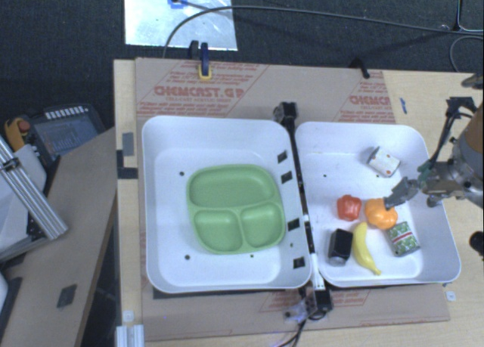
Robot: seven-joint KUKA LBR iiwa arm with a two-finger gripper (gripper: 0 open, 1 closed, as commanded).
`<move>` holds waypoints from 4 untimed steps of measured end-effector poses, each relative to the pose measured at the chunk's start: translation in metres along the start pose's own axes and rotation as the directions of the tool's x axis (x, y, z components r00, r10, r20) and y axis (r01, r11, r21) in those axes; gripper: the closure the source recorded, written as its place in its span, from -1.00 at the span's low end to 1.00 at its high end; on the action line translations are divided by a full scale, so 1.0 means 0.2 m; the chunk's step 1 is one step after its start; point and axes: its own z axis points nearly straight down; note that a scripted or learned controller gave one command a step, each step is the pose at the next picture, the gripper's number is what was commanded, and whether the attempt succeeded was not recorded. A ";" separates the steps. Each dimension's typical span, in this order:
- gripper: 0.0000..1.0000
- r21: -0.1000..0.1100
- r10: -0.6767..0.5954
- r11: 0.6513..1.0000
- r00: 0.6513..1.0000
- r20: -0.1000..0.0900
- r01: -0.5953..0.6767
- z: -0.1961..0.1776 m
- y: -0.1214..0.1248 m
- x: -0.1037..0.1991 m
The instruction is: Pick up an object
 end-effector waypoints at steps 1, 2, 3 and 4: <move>-1.00 -0.011 -0.003 1.000 1.000 0.003 0.003 -0.02 0.01 0.00; -1.00 -0.005 -0.001 1.000 1.000 0.001 0.001 0.28 0.03 -0.01; -1.00 -0.005 -0.001 1.000 1.000 0.000 0.001 0.59 0.04 0.02; -1.00 -0.008 0.000 1.000 1.000 0.001 0.000 0.84 0.05 0.02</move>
